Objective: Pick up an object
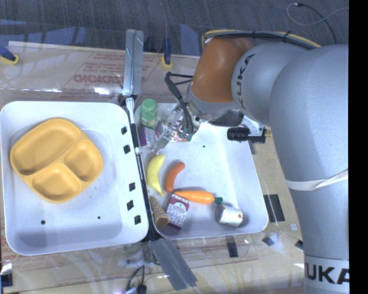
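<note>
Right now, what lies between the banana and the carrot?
The camera view shows an orange sausage lying between the banana and the carrot.

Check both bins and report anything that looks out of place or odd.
Nothing looks damaged or spilled. The yellow tray lies askew, alone in the left bin. The banana, sausage, carrot and small carton lie loosely jumbled in the right bin, near the gripper.
</note>
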### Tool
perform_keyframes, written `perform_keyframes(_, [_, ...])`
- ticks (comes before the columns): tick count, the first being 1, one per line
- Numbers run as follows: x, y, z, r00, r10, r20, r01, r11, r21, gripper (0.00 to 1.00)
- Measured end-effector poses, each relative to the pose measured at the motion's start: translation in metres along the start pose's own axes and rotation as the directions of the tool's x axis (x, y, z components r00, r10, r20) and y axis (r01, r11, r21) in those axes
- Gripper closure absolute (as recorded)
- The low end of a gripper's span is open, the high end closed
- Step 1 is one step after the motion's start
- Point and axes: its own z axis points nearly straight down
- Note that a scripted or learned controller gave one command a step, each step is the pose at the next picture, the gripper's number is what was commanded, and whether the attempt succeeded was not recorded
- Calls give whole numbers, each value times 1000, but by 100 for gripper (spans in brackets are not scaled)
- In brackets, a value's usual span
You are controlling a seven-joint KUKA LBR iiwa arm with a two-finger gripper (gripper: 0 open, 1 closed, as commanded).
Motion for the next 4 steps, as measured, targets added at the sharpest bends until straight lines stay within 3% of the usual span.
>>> perform_keyframes(1, [-14, -1, 0, 928, 371, -3, -371, 928, -3, 0])
perform_keyframes(2, [-43, -34, 1, 942, 336, -19, -336, 942, 7, 0])
perform_keyframes(3, [-29, -26, -47, 958, 288, -14, -287, 958, 13, 0])
perform_keyframes(4, [60, 60, -87, 987, 157, -19, -157, 988, 13, 0])
